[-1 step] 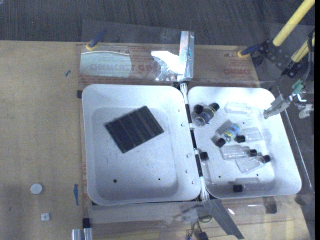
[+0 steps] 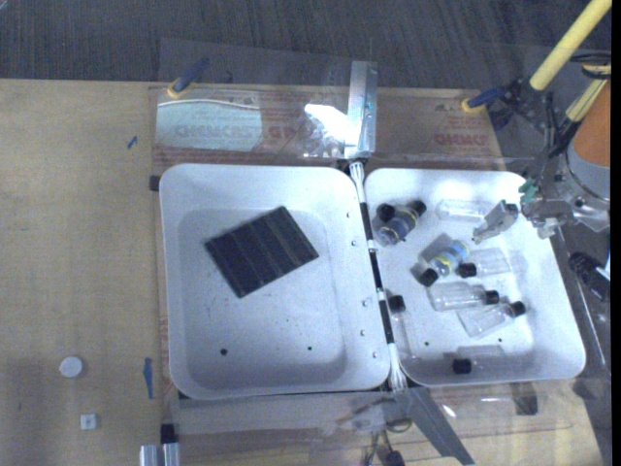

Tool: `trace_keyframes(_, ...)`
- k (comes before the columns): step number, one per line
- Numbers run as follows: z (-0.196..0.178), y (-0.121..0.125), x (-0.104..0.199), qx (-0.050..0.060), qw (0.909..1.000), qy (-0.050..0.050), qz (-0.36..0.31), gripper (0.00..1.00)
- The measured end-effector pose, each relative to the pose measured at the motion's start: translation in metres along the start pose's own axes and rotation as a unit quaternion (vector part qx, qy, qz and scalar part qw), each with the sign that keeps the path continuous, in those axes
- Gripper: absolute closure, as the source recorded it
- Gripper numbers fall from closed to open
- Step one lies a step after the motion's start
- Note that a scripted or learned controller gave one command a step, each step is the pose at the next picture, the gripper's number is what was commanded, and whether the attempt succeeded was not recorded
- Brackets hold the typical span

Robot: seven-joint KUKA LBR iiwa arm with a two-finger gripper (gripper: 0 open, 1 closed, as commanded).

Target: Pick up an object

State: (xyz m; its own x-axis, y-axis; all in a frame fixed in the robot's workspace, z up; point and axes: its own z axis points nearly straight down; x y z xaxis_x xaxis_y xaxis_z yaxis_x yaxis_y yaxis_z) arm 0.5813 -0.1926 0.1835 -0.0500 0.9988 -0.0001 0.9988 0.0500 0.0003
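Bottles (image 2: 456, 280) crowd the right bin (image 2: 558, 352) beneath the gripper (image 2: 493, 223).

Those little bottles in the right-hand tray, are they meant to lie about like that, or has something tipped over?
The small clear bottles lie on their sides, pointing every way, in the right bin. One black cap sits loose near the front rim. No liquid looks spilled. The dark ridged mat in the left bin lies askew.

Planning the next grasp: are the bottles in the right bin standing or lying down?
Lying down. The clear bottles lie on their sides on the right bin floor, black caps pointing sideways in different directions.
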Motion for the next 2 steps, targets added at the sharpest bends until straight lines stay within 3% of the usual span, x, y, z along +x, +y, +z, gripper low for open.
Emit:
trace_keyframes(1,0.083,0.013,0.033,0.000,1.0000,0.000,-0.002,0.00)
trace_keyframes(2,0.096,-0.008,0.036,-0.002,1.0000,0.000,-0.010,0.00)
